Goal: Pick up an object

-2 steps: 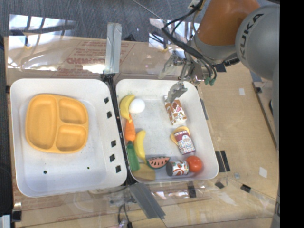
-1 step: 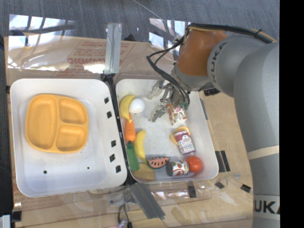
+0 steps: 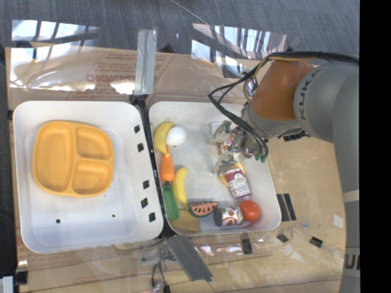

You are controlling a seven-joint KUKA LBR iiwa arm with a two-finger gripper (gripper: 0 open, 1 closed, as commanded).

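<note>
Yellow-orange tray (image 3: 73, 158), white bins (image 3: 24, 224), red tomato (image 3: 250, 211), yellow banana (image 3: 180, 187)

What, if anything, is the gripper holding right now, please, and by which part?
It cannot be told: the two-finger gripper sits low in the right white bin, just above the red-labelled bottle.

The arm (image 3: 327, 99) is a thick, rounded grey tube with a smooth matte shell, and a broad orange band (image 3: 278, 93) wraps it just above the wrist. Black cables (image 3: 235, 87) loop out from beside the orange band and curve down toward the gripper (image 3: 235, 144), which is a small dark metal assembly. Faint dark lettering marks the grey shell next to the band.
</note>
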